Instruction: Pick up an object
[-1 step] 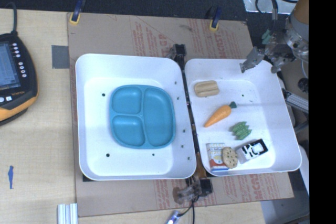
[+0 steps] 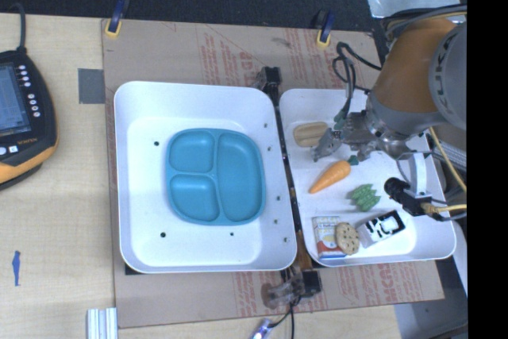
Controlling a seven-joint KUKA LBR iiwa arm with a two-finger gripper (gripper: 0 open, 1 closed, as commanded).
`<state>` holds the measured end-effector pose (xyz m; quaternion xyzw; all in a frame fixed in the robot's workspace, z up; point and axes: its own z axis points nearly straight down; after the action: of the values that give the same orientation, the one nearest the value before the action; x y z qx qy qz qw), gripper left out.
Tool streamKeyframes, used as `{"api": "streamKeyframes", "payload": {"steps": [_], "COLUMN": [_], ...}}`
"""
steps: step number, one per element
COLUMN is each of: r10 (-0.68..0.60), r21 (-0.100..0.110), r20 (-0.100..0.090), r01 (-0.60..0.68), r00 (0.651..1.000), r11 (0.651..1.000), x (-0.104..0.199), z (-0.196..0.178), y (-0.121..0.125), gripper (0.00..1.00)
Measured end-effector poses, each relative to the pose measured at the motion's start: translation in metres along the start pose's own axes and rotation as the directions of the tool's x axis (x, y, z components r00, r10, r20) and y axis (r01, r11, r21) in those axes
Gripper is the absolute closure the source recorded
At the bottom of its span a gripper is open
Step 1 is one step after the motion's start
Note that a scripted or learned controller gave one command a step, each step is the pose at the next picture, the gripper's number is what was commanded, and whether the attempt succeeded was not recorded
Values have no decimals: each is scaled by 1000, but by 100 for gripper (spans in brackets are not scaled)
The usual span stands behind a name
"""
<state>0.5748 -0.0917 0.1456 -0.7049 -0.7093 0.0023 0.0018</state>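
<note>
Right bin, carrot just below claw

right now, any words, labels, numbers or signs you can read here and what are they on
None can be read for certain.
Brown board under the bins: faint red print, too blurred to read.
Small carton in the right bin: printed front, too small.
Black-and-white item: white marks, unreadable.
Handheld pendant at left: lit screen, text too small.
</note>
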Motion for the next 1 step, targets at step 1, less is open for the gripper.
{"api": "streamKeyframes", "payload": {"steps": [1], "r10": [1], "r21": [-1], "r20": [0], "r01": [-1], "r00": [1000], "r11": [1000], "x": [-11], "z": [55], "y": [-25], "gripper": [0]}}
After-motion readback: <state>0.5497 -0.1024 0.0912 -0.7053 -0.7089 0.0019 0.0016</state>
